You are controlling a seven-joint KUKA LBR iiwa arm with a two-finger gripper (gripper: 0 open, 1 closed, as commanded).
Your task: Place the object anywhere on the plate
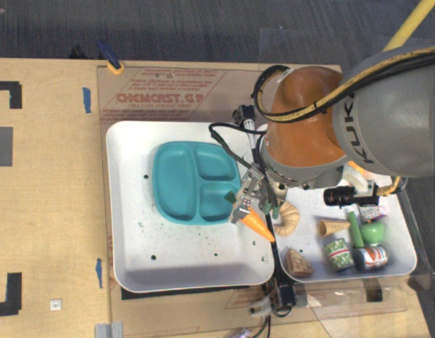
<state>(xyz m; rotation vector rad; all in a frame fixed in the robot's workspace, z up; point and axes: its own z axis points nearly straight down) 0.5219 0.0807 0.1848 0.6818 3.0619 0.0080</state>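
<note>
camera view is showing the pincer (pixel 247 206) clamping an orange carrot (pixel 257 224) at the teal plate (pixel 193 182)'s right edge, left bin (pixel 133 259); croissant (pixel 291 215), cans (pixel 355 255) crowding the right bin (pixel 404 259).

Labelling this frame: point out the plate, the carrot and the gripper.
plate (pixel 182 182): camera view, bare large left compartment.
carrot (pixel 258 224): camera view, middle of the orange body.
gripper (pixel 246 204): camera view, between the fingertips.
</note>
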